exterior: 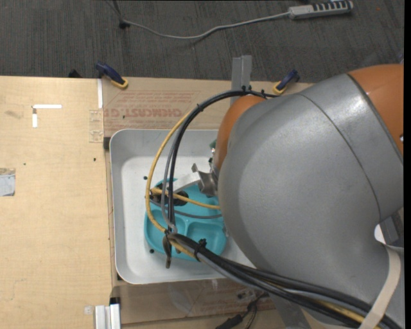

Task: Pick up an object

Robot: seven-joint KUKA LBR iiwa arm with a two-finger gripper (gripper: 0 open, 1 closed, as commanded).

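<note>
The grey arm (308, 193) reached in from the right and loomed large over the scene, its rounded housing covering most of the right half of the view, with the orange band (385, 90) showing at the upper right and again as a curved sliver near the arm's left edge. Black and yellow cables (173, 148) looped out from the arm's top, arced down over the white bin (122, 212), and ran back under the arm toward the lower right.

The hand was hidden beneath the arm's bulk — whether it was open, closed, or gripping anything could not be told. A small metallic part (207, 180) poked out at the arm's left edge, but what it was stayed unclear.

Inside the white bin lay a teal plastic object (192, 234), seemingly a moulded tray-like piece, resting on the bin floor toward its lower middle. The cables crossed directly over it, and its right side disappeared under the arm. A dark shape (173, 191) sat at its upper end, too obscured to identify.

The bin rested on a brown cardboard sheet (154, 109) printed with reddish lettering, held at its far edge by two blue-and-yellow clamps (111, 74) — one at each upper corner. To the left stretched the pale wooden tabletop (51, 193), bearing a bit of white tape (45, 109). Beyond lay dark carpeted floor (192, 51) with a cable and a power strip (320, 8).
</note>
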